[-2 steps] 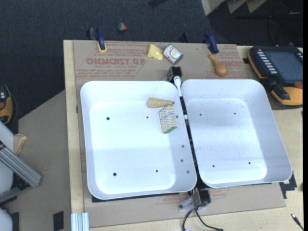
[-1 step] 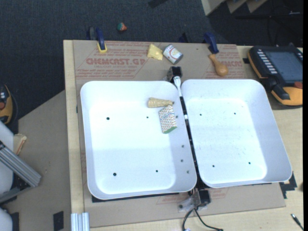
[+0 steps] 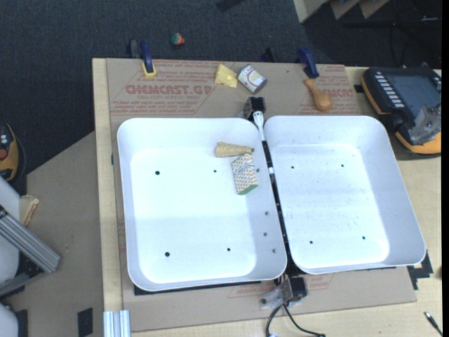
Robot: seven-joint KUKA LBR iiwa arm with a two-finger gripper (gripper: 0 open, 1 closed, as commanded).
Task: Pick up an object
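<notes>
Two white bins sit side by side on the tabletop (image 3: 210,90). In the left bin (image 3: 140,209), up at one o'clock near its inner wall, a tan roll (image 3: 231,149) lies just above a patterned packet (image 3: 244,173), the two almost touching. The right bin (image 3: 393,188) sits alongside. The pincer's state cannot be told.

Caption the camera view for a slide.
Two shallow white bins; the left holds a tan cone-shaped piece and a patterned green-white packet.
</notes>
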